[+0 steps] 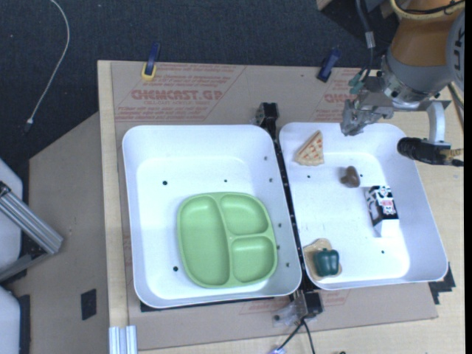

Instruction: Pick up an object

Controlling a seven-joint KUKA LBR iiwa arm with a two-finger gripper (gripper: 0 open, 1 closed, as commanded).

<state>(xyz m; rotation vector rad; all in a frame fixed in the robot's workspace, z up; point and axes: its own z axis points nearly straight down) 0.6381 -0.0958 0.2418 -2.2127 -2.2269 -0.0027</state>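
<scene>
My gripper (356, 124) hangs over the far edge of the right bin (413, 271), with nothing seen between its fingers. Below and to its left lies a tan pizza-slice toy (311, 150). A small brown lump (349, 175) sits near the bin's middle. A black-and-white milk carton (382, 209) lies toward the right wall. At the near left corner a green pepper (326, 262) rests against a tan bread piece (318, 246).
The left bin (147, 153) holds a green divided plate (226, 238). Black clamps (267, 113) join the bins at the far and near ends. Blue clips (328, 63) hold the cardboard base. A black handle (422, 150) juts in at the right.
</scene>
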